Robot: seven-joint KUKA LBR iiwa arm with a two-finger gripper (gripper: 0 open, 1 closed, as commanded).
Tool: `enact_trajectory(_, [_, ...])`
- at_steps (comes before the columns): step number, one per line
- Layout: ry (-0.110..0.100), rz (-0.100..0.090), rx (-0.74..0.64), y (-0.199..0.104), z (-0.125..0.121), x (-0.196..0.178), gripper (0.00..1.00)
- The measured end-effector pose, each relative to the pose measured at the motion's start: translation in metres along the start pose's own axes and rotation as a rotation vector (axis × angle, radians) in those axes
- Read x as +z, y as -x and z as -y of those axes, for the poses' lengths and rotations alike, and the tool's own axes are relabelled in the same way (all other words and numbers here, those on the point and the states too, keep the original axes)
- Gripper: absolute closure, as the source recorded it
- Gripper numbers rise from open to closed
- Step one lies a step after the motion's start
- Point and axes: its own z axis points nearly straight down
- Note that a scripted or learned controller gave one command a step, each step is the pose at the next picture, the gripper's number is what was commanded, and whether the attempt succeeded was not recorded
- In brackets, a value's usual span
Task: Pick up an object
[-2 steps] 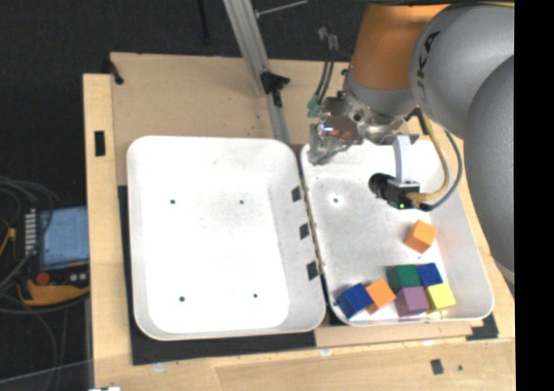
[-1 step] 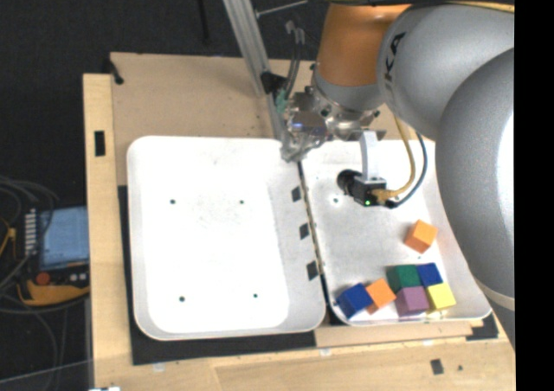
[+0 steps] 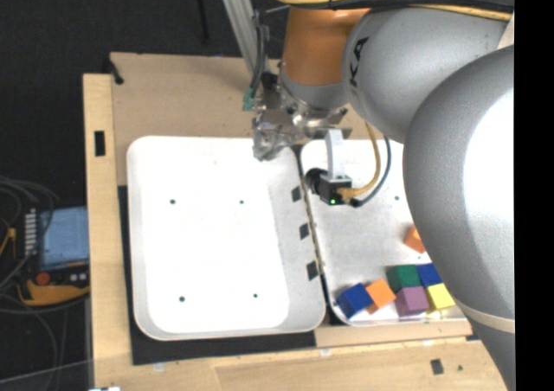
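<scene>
Several small blocks lie at the near end of the right bin [image 3: 363,233]: a blue block [image 3: 354,298], an orange block [image 3: 379,292], a green block [image 3: 402,278], a purple block [image 3: 413,300] and a yellow block [image 3: 440,296]. Another orange block [image 3: 415,240] peeks out from under the arm at the bin's right side. My gripper [image 3: 270,140] hangs over the far end of the divide between the two bins, well away from the blocks. I see nothing held in it.
The left bin [image 3: 216,233] is a white tray with a few dark dots on its floor. The big grey arm covers the right bin's right part. A blue device [image 3: 65,238] and cables lie off the bench at the left.
</scene>
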Motion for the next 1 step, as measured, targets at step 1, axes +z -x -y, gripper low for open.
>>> enact_trajectory(1, [-0.001, 0.002, 0.003, 0.0034, 0.0, -0.0002, 0.0])
